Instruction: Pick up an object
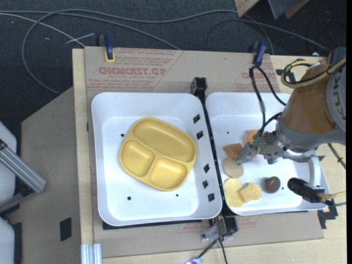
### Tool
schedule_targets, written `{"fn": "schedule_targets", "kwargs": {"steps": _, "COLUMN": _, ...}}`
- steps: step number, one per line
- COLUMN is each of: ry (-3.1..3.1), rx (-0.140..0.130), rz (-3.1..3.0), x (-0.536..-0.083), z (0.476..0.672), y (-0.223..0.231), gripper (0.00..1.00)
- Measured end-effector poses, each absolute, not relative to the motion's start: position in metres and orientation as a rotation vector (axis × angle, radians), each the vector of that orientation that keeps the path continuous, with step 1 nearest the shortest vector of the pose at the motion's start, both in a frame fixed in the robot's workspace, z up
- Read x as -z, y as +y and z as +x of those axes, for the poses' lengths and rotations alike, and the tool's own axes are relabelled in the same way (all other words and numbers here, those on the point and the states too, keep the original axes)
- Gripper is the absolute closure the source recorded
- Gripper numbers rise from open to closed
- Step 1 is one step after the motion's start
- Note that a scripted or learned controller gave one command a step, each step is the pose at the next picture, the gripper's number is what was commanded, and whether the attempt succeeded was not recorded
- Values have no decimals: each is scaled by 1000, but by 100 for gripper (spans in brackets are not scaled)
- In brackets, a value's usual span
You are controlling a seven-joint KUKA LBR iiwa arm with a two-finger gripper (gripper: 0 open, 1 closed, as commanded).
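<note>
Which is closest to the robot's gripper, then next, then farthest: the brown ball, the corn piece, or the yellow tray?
1. Brown ball, just below the gripper.
2. Corn piece, at the right bin's front.
3. Yellow tray, over in the left bin.

From my remote feed, both white bins (104,164) read as smooth moulded plastic with a soft sheen. The yellow divided tray (158,153) looks like matt plastic, faintly glossy on its ridges. Under the bins I see a cardboard sheet (137,67), dull brown paper stock with red print. The arm's wrist band (308,106) looks glossy orange, probably painted metal. Carpet (49,54) beyond the bench looks dark, rough and fibrous.
</note>
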State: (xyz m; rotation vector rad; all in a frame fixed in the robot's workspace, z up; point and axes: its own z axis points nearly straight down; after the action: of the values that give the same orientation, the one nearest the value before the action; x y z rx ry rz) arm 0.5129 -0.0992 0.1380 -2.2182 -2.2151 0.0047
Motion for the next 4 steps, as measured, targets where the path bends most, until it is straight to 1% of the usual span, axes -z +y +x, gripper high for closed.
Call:
{"fn": "schedule_targets", "kwargs": {"steps": 1, "ry": -2219, "rx": 2, "rz": -2221, "x": -151, "z": 515, "y": -99, "gripper": 100}}
{"fn": "schedule_targets", "kwargs": {"steps": 2, "ry": -2225, "rx": 6, "rz": -2225, "x": -211, "z": 510, "y": -105, "gripper": 100}}
{"fn": "schedule_targets", "kwargs": {"steps": 3, "ry": -2219, "rx": -1, "rz": -2220, "x": -202, "z": 510, "y": -105, "gripper": 100}}
{"fn": "schedule_targets", "kwargs": {"steps": 4, "ry": -2224, "rx": 0, "rz": -2212, "x": -201, "z": 501, "y": -49, "gripper": 100}}
